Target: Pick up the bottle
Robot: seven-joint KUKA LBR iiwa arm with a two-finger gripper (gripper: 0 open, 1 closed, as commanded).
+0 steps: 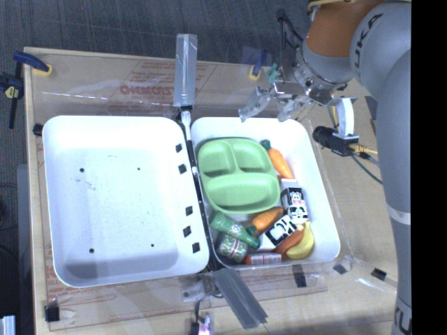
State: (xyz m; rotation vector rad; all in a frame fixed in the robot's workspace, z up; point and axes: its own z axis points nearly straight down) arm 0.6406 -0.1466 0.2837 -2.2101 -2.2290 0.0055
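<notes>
The gripper point(274, 107) hangs above the right bin's point(323, 187) far edge, fingers spread apart and holding nothing. The green bottle point(234, 229) lies on its side near that bin's front left corner, beside the green divided plate point(239, 174) and a carrot point(267, 220).

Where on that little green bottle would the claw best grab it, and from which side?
Probably across the body of the green bottle, coming straight down. It lies on its side near the right bin's front corner, so its round flank faces up. The green tray and an orange carrot crowd it, leaving little room from the sides. The gripper hangs open above the bin's far rim.
</notes>
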